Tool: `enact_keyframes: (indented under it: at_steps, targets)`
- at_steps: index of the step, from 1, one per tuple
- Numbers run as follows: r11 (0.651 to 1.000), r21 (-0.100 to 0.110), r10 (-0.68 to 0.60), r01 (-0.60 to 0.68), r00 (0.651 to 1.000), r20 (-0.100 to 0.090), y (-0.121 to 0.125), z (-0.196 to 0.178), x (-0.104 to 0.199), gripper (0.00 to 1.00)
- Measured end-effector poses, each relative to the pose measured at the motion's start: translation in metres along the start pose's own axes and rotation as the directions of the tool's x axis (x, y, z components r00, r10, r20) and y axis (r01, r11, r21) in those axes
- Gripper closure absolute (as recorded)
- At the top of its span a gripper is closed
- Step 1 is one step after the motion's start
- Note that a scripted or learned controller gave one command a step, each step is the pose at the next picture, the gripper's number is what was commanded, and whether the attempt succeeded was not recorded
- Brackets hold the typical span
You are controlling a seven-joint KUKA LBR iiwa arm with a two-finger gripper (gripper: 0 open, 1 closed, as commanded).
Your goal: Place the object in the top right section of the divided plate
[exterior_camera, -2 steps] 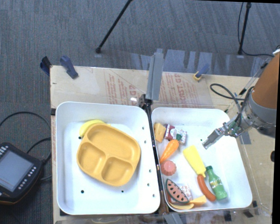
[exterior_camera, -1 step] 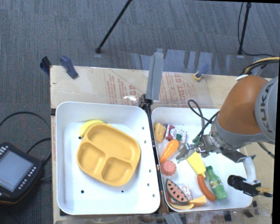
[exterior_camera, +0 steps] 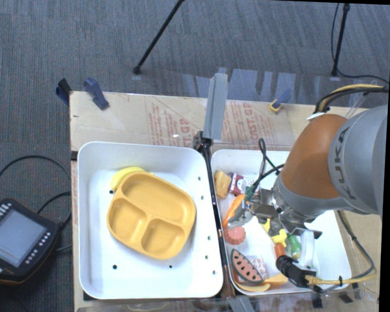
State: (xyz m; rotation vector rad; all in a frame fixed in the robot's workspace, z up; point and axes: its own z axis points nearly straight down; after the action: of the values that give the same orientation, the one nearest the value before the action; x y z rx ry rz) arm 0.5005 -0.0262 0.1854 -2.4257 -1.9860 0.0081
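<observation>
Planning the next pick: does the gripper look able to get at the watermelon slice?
Probably yes. The watermelon slice lies uncovered near the right bin's front-left corner, and the gripper hangs just behind it.

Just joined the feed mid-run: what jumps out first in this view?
The yellow divided plate sits tilted in the left bin, its sections bare, with a yellow banana-like piece tucked beside its upper left edge. The big grey and orange arm hangs over the right bin, its hand down among a heap of toy food, including a watermelon slice and a carrot.
</observation>
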Motion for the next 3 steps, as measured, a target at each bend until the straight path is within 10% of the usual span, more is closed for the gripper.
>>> enact_keyframes:
  at_steps: [1, 2, 3]
  targets:
    - [0.955, 0.001, 0.297, -0.297, 0.955, 0.001, -0.027, 0.001, 0.048, 0.0]
    - [0.584, -0.002, 0.812, -0.812, 0.584, 0.001, -0.039, 0.001, 0.116, 0.0]
    - [0.388, -0.003, 0.922, -0.922, 0.388, -0.012, -0.007, 0.097, 0.142, 0.0]
